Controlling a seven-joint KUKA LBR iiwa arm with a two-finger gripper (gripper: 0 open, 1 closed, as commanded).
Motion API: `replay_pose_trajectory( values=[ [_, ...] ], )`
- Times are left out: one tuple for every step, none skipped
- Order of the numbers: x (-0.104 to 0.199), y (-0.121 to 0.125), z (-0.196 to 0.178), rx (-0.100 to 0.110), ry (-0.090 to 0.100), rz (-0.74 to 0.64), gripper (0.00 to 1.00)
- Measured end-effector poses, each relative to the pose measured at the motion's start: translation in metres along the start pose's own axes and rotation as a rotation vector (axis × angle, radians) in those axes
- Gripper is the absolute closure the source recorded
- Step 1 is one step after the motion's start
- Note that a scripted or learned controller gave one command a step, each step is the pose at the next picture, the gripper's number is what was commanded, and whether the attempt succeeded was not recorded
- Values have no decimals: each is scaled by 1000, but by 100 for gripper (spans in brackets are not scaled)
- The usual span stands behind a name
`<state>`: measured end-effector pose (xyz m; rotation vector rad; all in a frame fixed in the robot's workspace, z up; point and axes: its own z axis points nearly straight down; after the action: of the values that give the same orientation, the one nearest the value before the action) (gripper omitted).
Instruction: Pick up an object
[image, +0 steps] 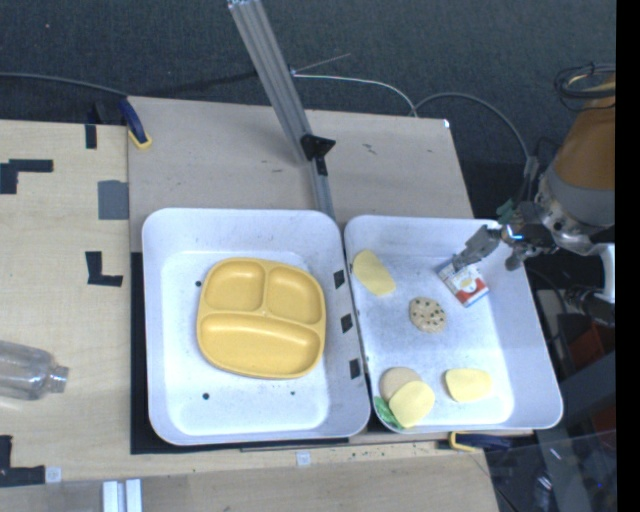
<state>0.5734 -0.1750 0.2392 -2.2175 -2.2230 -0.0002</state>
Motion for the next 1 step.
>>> replay_pose_trajectory(
  values=[
    [1, 0, -10, 0, 1, -2, 100]
  ],
)
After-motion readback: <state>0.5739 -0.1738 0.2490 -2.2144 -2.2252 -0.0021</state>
